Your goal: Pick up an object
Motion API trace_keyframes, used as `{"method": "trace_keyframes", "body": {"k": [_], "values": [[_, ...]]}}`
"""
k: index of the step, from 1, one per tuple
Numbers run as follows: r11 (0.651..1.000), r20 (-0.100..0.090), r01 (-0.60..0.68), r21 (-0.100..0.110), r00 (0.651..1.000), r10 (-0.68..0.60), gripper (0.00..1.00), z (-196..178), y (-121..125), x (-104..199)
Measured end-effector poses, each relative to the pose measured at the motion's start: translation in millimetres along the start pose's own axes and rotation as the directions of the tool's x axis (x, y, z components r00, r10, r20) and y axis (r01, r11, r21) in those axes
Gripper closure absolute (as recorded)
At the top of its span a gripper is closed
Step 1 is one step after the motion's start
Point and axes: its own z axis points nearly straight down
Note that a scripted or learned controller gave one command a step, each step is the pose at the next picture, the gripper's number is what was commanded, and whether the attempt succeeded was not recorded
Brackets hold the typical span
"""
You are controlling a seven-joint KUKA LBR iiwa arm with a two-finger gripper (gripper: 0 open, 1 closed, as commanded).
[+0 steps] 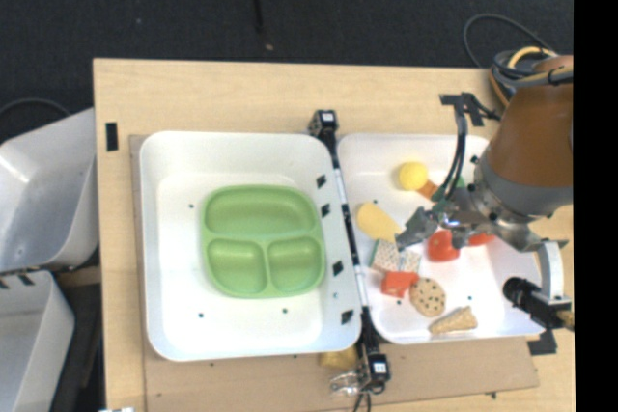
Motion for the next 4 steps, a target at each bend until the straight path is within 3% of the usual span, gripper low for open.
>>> {"method": "trace_keyframes", "body": {"k": [1, 2, 3, 4], "values": [[1.0, 0.004, -0.002, -0.018, 1.0, 0.002, 0.0, -106, 2, 18], [1.0, 0.005, 0.0, -0.009, 1.0, 0.0, 1.0, -111, 2, 16], [1.0, 0.002, -0.001, 0.001, 1.0, 0.001, 1.0, -30, 0, 57], [1.0, 0.001, 0.001, -0.014, 1.0, -0.001, 1.0, -107, 1, 111]]}}
